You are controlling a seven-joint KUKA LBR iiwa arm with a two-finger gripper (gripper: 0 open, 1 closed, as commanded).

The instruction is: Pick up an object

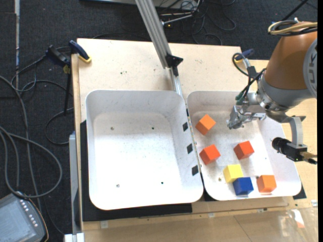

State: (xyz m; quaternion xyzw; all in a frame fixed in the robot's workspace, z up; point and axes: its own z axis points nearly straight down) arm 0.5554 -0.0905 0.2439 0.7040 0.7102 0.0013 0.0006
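Bench [126, 59] — pale, speckled board — stands on dark carpet [40, 14].

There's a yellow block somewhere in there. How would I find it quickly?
Look in the right-hand bin, the one the gripper is above, and go to its near edge. The yellow block sits there, touching the blue block just in front of it. Every other block in the bin is orange.

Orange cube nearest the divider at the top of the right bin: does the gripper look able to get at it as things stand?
Probably yes. The gripper hangs just right of that orange cube, with bare bin floor between them, and the other cubes lie nearer the camera.
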